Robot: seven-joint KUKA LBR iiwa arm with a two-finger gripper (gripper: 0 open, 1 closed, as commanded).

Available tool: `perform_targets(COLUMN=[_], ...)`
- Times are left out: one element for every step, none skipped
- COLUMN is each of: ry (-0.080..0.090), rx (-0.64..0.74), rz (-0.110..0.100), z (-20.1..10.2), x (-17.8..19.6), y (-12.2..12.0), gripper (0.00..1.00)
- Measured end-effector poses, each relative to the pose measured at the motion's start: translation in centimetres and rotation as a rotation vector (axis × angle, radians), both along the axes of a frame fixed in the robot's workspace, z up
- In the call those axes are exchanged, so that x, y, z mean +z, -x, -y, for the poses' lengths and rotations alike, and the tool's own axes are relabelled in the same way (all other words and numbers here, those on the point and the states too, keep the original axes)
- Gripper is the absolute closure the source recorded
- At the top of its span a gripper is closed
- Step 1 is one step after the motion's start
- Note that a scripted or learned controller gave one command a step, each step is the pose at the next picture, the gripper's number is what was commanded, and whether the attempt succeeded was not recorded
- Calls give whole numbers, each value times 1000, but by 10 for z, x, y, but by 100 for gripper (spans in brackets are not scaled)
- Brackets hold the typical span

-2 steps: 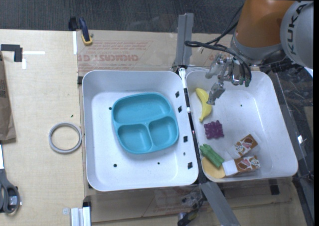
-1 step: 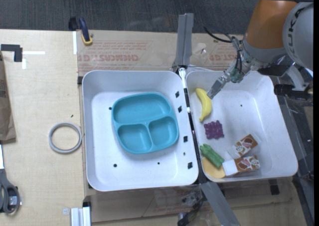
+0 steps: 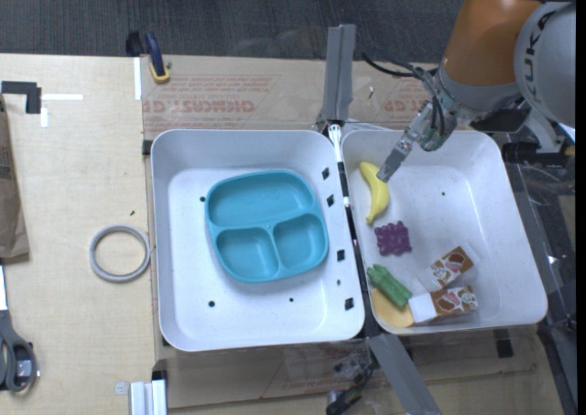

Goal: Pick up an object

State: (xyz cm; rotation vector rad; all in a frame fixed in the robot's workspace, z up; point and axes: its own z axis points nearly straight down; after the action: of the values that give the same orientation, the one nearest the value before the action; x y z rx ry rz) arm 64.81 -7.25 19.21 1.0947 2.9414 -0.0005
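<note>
Gripper (image 3: 392, 166) reached down into the right bin (image 3: 485, 221), tip just above the top end of the toy banana (image 3: 374, 191), near the bin's upper left; couldn't tell its state. Below the banana: purple grape cluster (image 3: 393, 238), green vegetable toy (image 3: 390, 286), two small snack boxes (image 3: 451, 267) at lower right. Left bin (image 3: 174, 221) held a blue divided plate (image 3: 265, 225). Grey tape ring (image 3: 120, 252) lay on the surface (image 3: 64, 184) at left.
</note>
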Motion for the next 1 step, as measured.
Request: perform_targets(ry=[-1], rx=[278], rz=[-2], z=[-8], x=[0], y=[10], gripper=[0])
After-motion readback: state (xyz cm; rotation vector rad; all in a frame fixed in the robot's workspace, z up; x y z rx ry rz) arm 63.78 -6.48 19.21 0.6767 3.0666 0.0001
